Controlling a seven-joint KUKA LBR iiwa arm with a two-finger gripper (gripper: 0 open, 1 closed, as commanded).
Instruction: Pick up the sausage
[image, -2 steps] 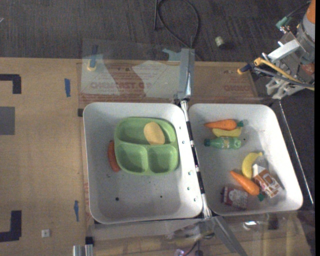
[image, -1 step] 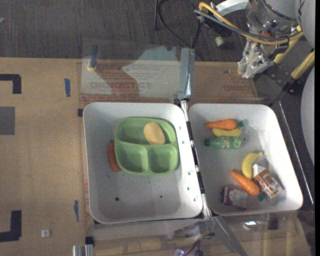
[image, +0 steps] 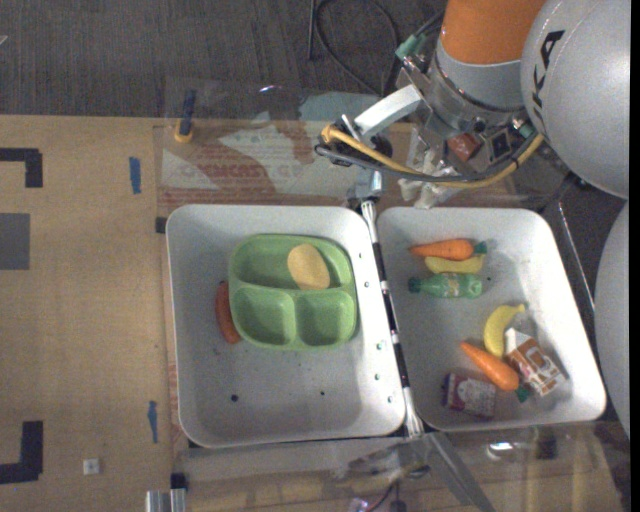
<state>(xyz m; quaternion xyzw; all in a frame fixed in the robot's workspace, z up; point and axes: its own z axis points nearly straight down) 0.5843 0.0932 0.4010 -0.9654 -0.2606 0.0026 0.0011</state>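
The sausage (image: 226, 312) is a short reddish-brown piece. It lies on the floor of the left bin (image: 290, 415), tight against the left side of a green divided plate (image: 293, 310). My gripper (image: 422, 186) hangs above the far rim of the right bin (image: 575, 300), close to the seam between the two bins. It is well away from the sausage, up and to the right of it. Cables and the wrist body hide most of it.
A yellow oval piece (image: 309, 267) rests in the plate's top compartment. The right bin holds a carrot (image: 447, 249), a green bottle (image: 447, 287), a banana (image: 500, 327), a second carrot (image: 490, 366), a juice box (image: 535, 365) and a purple packet (image: 468, 394).
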